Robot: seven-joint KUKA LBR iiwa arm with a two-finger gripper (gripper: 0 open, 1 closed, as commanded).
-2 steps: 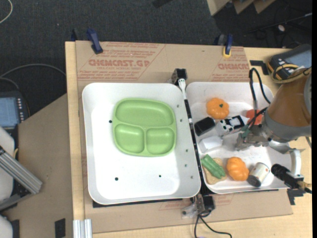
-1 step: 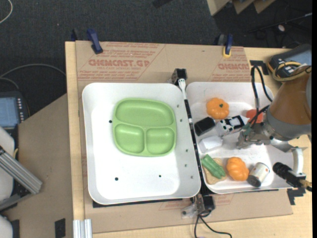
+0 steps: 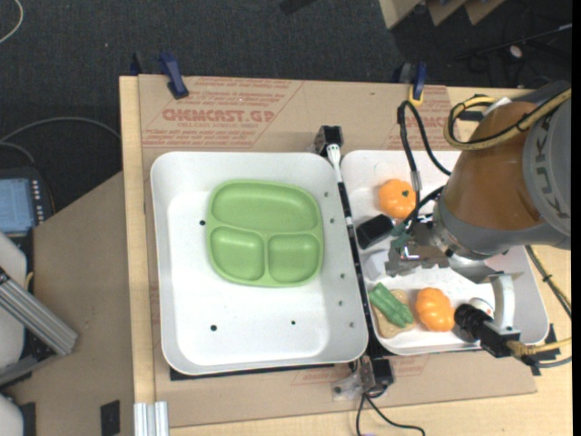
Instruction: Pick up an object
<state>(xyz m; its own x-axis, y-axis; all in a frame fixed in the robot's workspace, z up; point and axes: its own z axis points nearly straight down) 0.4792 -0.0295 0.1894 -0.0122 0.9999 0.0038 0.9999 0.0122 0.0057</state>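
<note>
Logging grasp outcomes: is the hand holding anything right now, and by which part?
Cannot be told. The hand sits low in the right bin, between two orange pumpkins.

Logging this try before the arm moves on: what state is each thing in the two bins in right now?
Green divided plate: flat, upright in left bin.
Upper orange ball: loose in right bin.
Lower orange ball: loose.
Green toy: lying flat beside it.
Claw: low over right bin.

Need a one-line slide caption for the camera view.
KUKA arm over the right bin with two orange pumpkins; green divided plate in the left bin.
</note>
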